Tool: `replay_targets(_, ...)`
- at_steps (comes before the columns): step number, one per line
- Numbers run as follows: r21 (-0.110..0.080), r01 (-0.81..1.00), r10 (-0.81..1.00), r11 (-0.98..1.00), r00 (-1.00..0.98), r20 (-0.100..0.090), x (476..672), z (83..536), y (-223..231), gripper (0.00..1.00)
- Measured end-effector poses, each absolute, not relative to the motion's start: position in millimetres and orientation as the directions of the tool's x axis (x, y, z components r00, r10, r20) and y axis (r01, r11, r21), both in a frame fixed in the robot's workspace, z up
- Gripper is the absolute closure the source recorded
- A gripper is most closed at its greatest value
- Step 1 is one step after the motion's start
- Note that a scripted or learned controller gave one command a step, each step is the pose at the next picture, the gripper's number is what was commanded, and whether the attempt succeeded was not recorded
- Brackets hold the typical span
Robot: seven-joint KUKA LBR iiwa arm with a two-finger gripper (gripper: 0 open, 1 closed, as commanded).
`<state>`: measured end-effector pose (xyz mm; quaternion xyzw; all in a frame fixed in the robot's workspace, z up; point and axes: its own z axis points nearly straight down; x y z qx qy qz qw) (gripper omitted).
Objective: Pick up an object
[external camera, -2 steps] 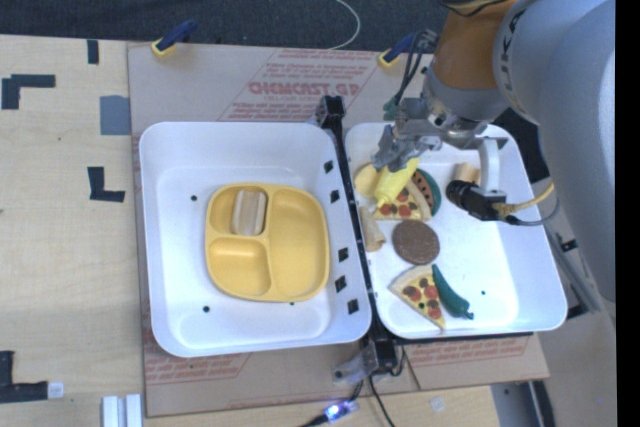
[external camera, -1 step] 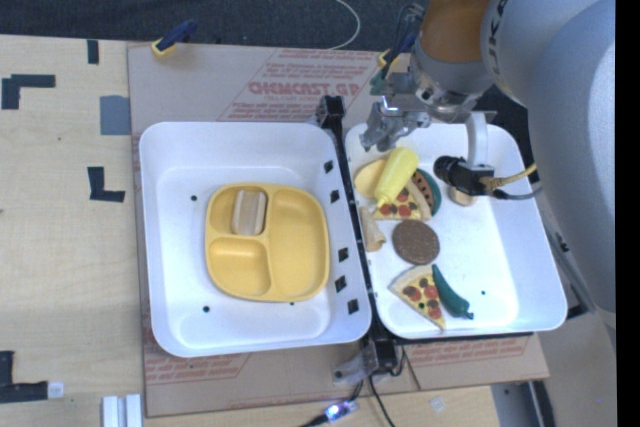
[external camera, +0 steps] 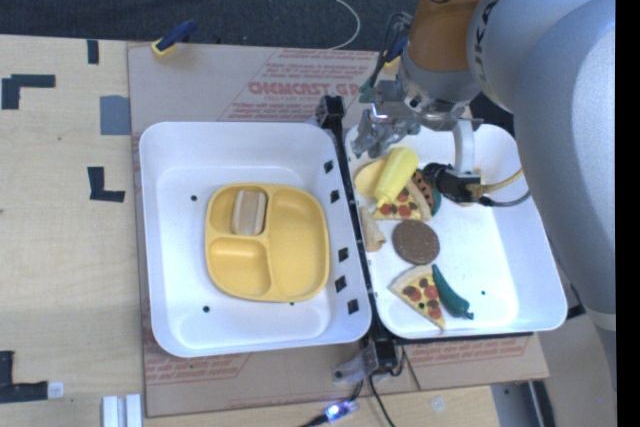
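In the left bin (external camera: 160,245) a yellow sectioned plate (external camera: 268,243) carries a tan block (external camera: 248,211). In the right bin (external camera: 520,285) lie a yellow corn cob (external camera: 396,173), pizza slices (external camera: 420,293), a brown cookie (external camera: 415,241) and a green pepper (external camera: 456,297). The tool (external camera: 378,137) hovers just above the corn, nothing between its fingers; how wide it stands, I cannot tell. Judging by this, the pick is not yet made.
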<state>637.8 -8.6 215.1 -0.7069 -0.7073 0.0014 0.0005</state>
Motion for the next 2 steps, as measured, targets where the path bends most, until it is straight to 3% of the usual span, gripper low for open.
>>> replay_targets(2, -0.001, 1.000, 1.000, 0.001, -0.001, -0.001, 638.7, 233.1, -10.3, 1.00)
